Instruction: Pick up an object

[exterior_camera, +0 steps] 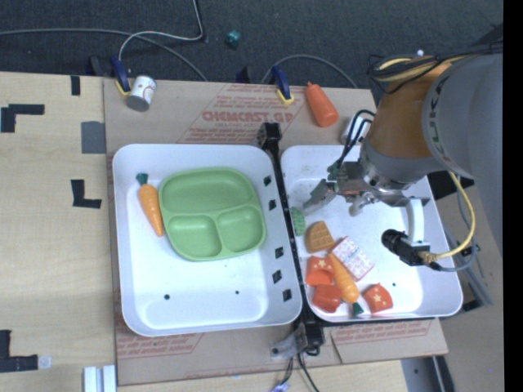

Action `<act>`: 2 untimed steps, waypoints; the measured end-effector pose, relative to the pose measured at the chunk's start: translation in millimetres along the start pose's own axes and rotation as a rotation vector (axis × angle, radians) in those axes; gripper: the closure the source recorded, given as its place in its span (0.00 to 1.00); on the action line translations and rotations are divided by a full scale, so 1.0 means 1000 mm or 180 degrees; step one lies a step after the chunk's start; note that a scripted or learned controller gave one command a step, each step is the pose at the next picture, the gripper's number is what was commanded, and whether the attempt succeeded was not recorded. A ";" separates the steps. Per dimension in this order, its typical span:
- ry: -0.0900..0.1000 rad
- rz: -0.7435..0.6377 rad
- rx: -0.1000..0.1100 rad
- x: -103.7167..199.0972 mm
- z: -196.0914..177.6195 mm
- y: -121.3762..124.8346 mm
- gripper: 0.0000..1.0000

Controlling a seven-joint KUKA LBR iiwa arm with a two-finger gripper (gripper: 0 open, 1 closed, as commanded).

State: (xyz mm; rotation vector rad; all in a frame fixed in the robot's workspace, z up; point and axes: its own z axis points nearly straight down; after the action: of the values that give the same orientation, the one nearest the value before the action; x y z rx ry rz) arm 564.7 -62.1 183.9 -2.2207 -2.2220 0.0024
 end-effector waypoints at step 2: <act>0.0001 -0.0001 0.0003 0.009 0.000 -0.007 0.00</act>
State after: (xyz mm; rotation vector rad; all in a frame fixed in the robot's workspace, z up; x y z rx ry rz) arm 558.1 -53.0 183.9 -2.2198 -2.2214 0.0031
